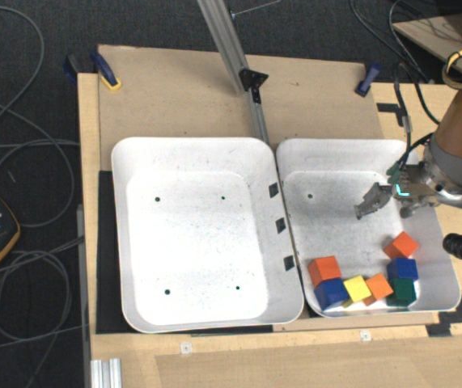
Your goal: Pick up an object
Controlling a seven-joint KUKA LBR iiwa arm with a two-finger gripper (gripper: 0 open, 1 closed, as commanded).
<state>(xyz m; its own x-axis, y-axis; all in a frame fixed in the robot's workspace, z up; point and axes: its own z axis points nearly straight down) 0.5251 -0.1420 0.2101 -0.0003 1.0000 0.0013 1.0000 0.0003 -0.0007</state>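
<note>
Here, the hand (386,198) is suspended above the floor of the right bin (328,168), near its right wall, with nothing seen between its fingers (370,201). Whether those fingers are spread or closed cannot be told, since they are viewed at a slant and blur together.

The candidate objects are gathered in the near right corner of that bin, presumably because the sloped walls funnel loose pieces there. An orange block (403,245) lies apart at the top of the group. Below it, an orange cube (324,268), a blue block (333,293), a yellow block (357,288) and a further cluster of orange, blue and green pieces are packed in contact. The left bin (133,156) is fixed beside the right one on the desk (174,75).

The lone orange block is judged the easiest target, as clearance is available on its sides.
</note>
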